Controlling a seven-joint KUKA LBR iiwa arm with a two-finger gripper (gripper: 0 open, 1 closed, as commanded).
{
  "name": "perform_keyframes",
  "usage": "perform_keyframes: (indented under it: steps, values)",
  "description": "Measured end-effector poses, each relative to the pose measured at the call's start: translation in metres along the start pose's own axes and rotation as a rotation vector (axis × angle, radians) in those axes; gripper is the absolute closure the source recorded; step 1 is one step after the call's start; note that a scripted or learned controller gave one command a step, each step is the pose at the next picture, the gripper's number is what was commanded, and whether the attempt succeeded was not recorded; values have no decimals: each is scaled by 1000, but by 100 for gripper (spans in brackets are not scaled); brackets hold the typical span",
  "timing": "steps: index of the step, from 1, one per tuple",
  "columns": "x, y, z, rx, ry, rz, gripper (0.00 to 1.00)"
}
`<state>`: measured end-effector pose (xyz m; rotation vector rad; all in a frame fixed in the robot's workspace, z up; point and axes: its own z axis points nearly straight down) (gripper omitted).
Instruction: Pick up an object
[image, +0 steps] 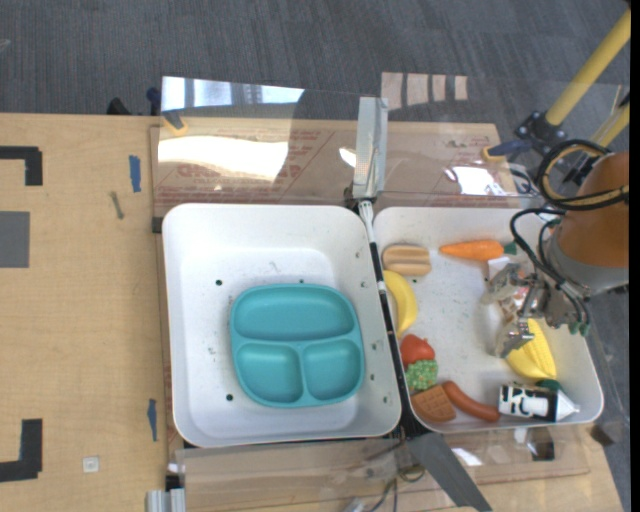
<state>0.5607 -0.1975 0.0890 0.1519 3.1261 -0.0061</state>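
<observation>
You are looking down on a tan cardboard-covered bench (70, 330) with grey floor beyond it at twelve o'clock, and two shallow white bins sitting side by side. The arm (590, 215), grey with an orange band, comes in from three o'clock and reaches into the right bin (465, 300). Its gripper (520, 318) hangs low over that bin's right half, just at ten o'clock of a yellow toy (533, 355) and close to touching it; from this angle you cannot tell how far the fingers are spread, and nothing can be seen clamped between them.

The left bin (190, 300) holds one thing, a teal divided plate (297, 343) with three compartments, lying flat near the middle.

The right bin holds the toy food. A hot dog bun (406, 259) lies at its eleven o'clock corner, with a carrot (472, 250) at one o'clock of it, well apart. A banana (402, 300) runs down the left wall. Below it a red strawberry (417, 349) sits just above a green broccoli piece (423, 375). At six o'clock a brown waffle piece (434, 404) touches a sausage (470, 400). A black-and-white bottle (535, 402) lies on its side at five o'clock, just below the yellow toy.
</observation>
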Motion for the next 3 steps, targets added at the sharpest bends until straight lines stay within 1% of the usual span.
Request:
perform_keyframes:
  steps: [1,2,3]
  values:
    - [-5,0,-14,2,-16,0,100]
    - [-4,1,-13,2,-14,0,0]
    - [-1,1,0,-3,2,14,0]
